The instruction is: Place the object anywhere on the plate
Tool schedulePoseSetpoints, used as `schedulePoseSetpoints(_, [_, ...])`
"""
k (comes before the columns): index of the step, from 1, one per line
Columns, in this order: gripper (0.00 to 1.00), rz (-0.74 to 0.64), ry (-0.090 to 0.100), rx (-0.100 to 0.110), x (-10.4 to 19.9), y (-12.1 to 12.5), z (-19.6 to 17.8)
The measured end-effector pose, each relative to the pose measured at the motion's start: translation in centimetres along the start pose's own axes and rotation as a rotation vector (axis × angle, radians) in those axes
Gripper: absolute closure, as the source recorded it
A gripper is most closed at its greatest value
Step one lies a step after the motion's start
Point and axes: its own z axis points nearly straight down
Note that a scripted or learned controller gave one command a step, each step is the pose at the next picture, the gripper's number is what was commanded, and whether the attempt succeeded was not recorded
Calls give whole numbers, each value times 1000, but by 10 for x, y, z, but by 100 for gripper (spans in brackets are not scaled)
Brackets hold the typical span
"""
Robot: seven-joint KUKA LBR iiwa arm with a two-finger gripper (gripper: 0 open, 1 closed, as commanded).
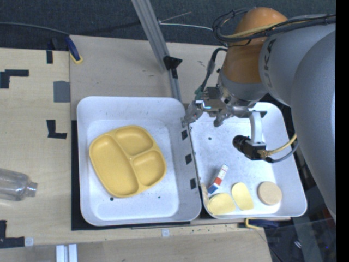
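- The grey arm (305, 64) comes in from the right, bulking over the upper part of the right bin (292, 201), its orange band (251, 42) above the wrist.
- The gripper (210, 111) hangs at the top left corner of the right bin, close to the wall shared with the left bin (84, 146). From here I cannot tell how it is set, and I see nothing in it.
- The yellow plate (126, 160), split into three compartments, lies in the left bin with nothing on it.
- The loose objects sit along the near edge of the right bin: a small tube (218, 180) with red and blue ends, a yellow piece (221, 203) in the corner, a second yellow piece (243, 195) just beside it, and a tan round disc (269, 193) to their right. All are well apart from the gripper.
- A black fitting with a yellow cable (278, 152) hangs off the wrist over the bin's middle.
- A clear plastic bottle (16, 183) lies on the bench (32, 108) at the far left.
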Motion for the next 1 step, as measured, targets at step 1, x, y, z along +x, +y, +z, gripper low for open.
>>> schedulePoseSetpoints(1, [0, 3, -3, -5, -42, 51, -105])
